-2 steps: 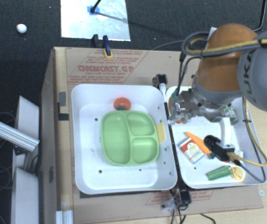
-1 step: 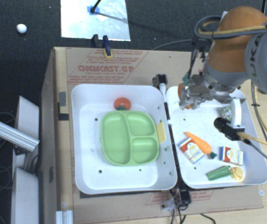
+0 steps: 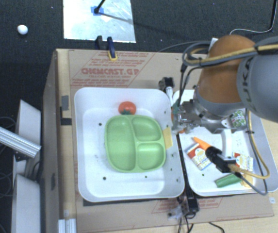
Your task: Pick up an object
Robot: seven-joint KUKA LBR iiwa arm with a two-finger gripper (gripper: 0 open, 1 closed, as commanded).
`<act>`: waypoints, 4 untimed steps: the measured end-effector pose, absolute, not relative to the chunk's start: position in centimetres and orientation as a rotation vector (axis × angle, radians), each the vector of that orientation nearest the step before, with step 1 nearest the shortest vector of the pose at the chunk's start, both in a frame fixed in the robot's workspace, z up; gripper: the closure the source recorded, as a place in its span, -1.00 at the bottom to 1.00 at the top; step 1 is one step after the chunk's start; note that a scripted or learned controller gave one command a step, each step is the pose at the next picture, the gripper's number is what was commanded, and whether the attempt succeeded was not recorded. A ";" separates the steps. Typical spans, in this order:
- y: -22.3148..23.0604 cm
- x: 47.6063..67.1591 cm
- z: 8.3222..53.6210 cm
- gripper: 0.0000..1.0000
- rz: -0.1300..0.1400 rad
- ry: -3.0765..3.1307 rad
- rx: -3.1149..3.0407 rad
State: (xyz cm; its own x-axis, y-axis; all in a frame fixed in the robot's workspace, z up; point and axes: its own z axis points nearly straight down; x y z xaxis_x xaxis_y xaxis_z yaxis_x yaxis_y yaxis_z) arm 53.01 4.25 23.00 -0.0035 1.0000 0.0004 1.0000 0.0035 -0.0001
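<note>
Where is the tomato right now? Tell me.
The tomato lies in the left bin, toward its far side, touching the far edge of the green divided plate, well left of the arm.

My arm (image 3: 269, 76) reaches in from the right, its grey link crossing the upper right and the orange band (image 3: 223, 69) bulging just above the wrist. The wrist dips down and leftward, putting the gripper (image 3: 181, 120) low at the seam where both bins meet.
</note>
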 end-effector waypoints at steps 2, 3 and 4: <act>2.6 53.0 26.2 1.00 -0.002 -2.226 -2.218; 0.0 57.2 26.2 1.00 -0.002 -2.224 -2.221; 3.9 53.8 26.5 1.00 -0.002 -2.226 -2.217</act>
